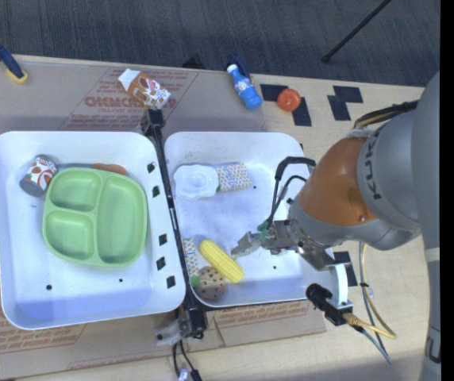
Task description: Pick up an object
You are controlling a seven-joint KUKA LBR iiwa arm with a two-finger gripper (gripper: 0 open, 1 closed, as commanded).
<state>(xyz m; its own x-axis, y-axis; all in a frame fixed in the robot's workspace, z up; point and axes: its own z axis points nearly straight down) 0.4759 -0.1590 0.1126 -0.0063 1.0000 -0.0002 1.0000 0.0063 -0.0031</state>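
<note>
A: Where does the yellow corn cob [221, 260] lie?

B: It lies in the right bin [290, 145], toward the near left corner, tilted, touching a speckled brown ball [209, 282] on its near side.

A: And the gripper [245, 244]?

B: It hangs just right of the cob, over the bin floor. Whether it is wide or narrow, one cannot tell; nothing shows between its tips.

A: What else sits in that bin?

B: A clear plastic cup [196, 182] and a patterned packet [234, 176] lie side by side at the far end.

A: The left bin [13, 292]?

B: It holds a green divided plate [96, 216], with a small can [38, 174] at the plate's far left edge.
</note>
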